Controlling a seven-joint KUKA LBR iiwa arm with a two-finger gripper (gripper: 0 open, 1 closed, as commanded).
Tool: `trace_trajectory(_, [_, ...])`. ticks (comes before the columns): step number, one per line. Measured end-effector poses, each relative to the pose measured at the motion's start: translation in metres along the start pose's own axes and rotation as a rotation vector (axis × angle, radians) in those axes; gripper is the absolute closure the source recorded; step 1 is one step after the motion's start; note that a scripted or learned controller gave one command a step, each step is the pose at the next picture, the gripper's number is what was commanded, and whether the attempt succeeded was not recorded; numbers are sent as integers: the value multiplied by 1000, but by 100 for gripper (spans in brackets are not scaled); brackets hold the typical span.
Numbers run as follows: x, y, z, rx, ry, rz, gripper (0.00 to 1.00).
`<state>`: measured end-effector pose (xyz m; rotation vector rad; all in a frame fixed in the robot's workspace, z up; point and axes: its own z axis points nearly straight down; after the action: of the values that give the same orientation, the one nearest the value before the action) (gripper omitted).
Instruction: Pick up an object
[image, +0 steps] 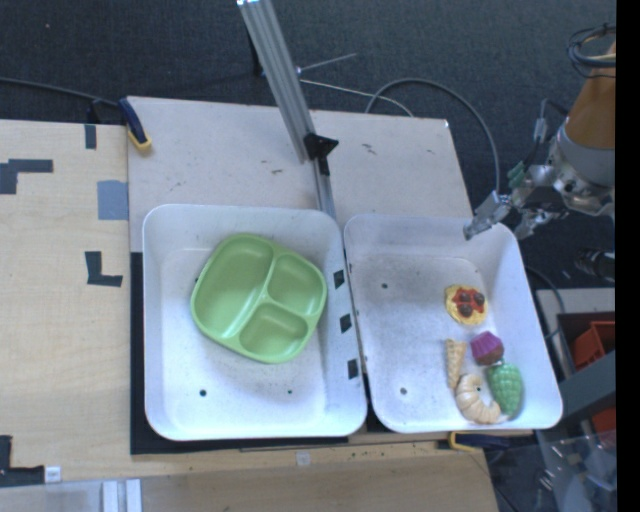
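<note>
Overhead, saw two white bins side by side on the bench; left bin (160, 300) holding a green divided plate (260, 297), lying flat and slightly turned, three compartments showing; right bin (420, 300) holding a small cluster of toy food along its right side. Nearest the far end of that cluster, noted a round yellow tart with red berries on top (466, 304); nearer, a small purple piece (487, 348); just left of it a pale ridged cone-like piece (456, 360); at the near right corner a croissant (477, 403) touching a green bumpy fruit (507, 388). Found the gripper (492, 215) above the far right corner of the right bin, over the rim, well apart from all the food; carried nothing between its fingers; could not tell whether open or closed. Followed the arm (590, 130) up and right, orange band visible above the wrist. Spotted a metal pole (285, 75) slanting from the far edge down to the junction of the bins; a blue and yellow clamp (135, 125) at the far left of the board.
</note>
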<state>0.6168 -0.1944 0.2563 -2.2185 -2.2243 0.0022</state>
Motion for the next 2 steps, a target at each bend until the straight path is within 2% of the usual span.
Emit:
trace_trajectory(1, [0,0,0,0,0,0,0])
trace_trajectory(2, [-6,6,50,5,0,1,0])
